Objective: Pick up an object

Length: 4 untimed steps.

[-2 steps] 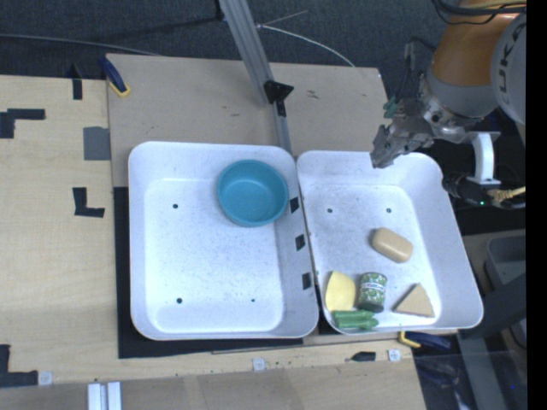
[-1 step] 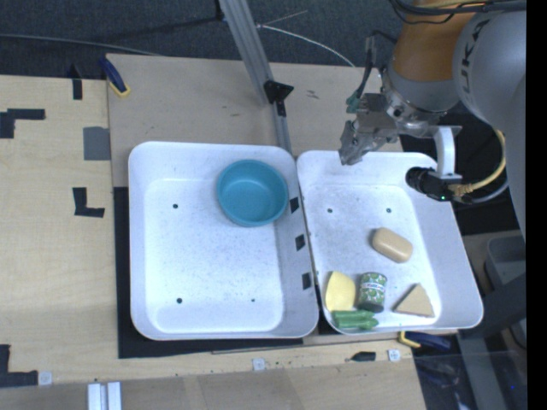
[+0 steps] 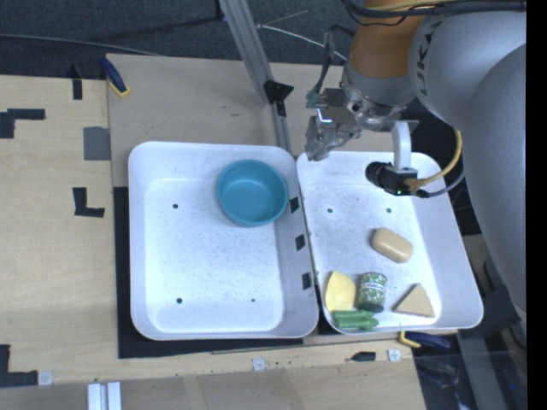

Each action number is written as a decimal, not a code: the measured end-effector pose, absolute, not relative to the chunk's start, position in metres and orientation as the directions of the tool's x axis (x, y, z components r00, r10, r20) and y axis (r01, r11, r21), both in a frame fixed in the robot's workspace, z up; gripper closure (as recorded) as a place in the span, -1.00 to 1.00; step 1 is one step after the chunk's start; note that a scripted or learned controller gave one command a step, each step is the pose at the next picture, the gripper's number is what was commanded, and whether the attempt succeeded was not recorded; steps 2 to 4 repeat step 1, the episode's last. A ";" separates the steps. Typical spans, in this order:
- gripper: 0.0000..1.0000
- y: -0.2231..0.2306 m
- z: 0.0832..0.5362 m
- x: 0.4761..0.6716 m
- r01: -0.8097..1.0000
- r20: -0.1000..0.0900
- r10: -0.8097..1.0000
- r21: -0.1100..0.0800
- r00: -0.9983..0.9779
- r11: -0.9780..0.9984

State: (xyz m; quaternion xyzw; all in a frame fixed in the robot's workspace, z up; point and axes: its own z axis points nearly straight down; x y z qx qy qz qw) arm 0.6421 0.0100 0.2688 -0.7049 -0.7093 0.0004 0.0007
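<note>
Your gripper (image 3: 318, 148) hovers at right bin (image 3: 342, 203) far rim — finger state unclear; objects sit opposite end, rim collision likely.

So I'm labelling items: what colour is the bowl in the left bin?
Blue, a light teal-blue bowl, seen clearly in the camera view.

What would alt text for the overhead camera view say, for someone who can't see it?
A grey robot arm's hand hovers over the far left corner of the right white bin, which holds a tan oval block, yellow piece, green can, green stick and tan wedge. The left white bin holds a round blue bowl.
</note>
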 end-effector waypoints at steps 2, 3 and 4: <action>1.00 0.069 0.245 0.639 1.000 0.001 1.000 -0.004 -0.007 0.007; 1.00 0.069 0.245 0.639 1.000 0.001 1.000 -0.004 -0.007 0.007; 1.00 0.069 0.245 0.639 1.000 0.001 1.000 -0.004 -0.007 0.007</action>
